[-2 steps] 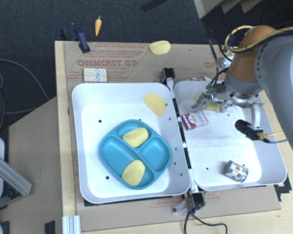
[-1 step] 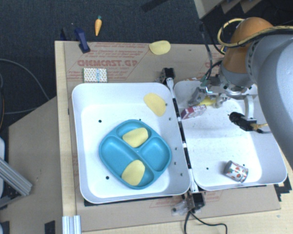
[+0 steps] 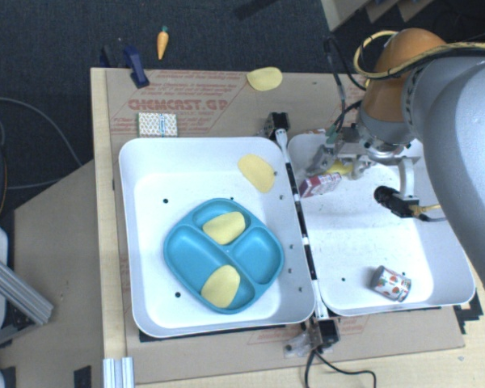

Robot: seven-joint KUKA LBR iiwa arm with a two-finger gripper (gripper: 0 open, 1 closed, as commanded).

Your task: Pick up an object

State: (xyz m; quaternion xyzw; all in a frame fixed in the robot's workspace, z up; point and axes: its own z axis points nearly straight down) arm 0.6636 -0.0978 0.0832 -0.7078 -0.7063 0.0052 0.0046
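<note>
Overhead, a grey robot arm [image 3: 457, 136] is reaching in and hanging its gripper [image 3: 336, 165] over the far end of the right bin [image 3: 364, 241]. Whether that gripper is open or closed cannot be told, as the wrist is covering it. The left bin [image 3: 145, 217] is lying beside and nearer than the gripper, across the shared rim. In it a blue divided plate [image 3: 259, 257] is carrying two yellow pieces, well apart from the gripper. A third yellow piece [image 3: 257, 172] is sitting level with the gripper, just over the rim from it. Just below the gripper, a red and white packet [image 3: 319, 184] is lying on the right bin's floor, possibly touching the gripper. A small crumpled can [image 3: 390, 283] is resting well nearer than the gripper, at the bin's front.

Judging by this, the pick is only beginning. Nothing is showing as gripped or lifted, and the packet is looking like the likeliest target. Closing, lifting and holding are all remaining.
</note>
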